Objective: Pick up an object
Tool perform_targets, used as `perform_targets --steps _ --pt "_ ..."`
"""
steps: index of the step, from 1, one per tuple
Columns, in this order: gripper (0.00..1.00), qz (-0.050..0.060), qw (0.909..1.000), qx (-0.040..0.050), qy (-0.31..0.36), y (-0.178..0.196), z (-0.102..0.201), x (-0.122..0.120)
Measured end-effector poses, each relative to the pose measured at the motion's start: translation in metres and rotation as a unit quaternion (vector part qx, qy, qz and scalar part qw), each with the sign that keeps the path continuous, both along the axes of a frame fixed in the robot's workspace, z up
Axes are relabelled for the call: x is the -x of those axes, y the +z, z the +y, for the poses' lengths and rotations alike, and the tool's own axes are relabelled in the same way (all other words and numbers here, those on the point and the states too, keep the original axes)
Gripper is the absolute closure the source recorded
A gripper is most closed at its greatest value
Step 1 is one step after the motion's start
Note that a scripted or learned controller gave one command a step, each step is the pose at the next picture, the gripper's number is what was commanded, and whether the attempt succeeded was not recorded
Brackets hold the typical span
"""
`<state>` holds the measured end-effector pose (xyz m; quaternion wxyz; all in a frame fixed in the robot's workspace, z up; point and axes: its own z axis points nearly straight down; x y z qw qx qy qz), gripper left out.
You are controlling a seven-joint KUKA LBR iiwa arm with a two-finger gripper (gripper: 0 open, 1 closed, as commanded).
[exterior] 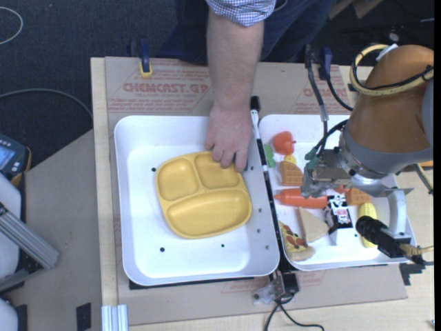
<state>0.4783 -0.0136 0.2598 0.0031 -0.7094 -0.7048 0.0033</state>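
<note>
2 white bins sit side by side on your bench (110, 185). In the left bin (138, 240), a person's hand (227, 140) rests on a yellow divided plate (203, 193). The right bin (344, 257) holds toy food: a tomato (283, 143), waffle (291, 173), carrot (298, 198) and corn (368, 226). Your gripper (336, 216) hangs over that clutter beside the carrot; its finger state cannot be told. Dark carpet surrounds the bench.
</note>
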Motion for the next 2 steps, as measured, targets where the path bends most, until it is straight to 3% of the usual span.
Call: perform_targets --steps 1,2 --pt "1.00 -0.007 1.0000 -0.0007 0.006 0.056 0.059 -0.002" --pt "1.00 0.001 1.0000 -0.0008 0.009 -0.016 0.166 0.001"
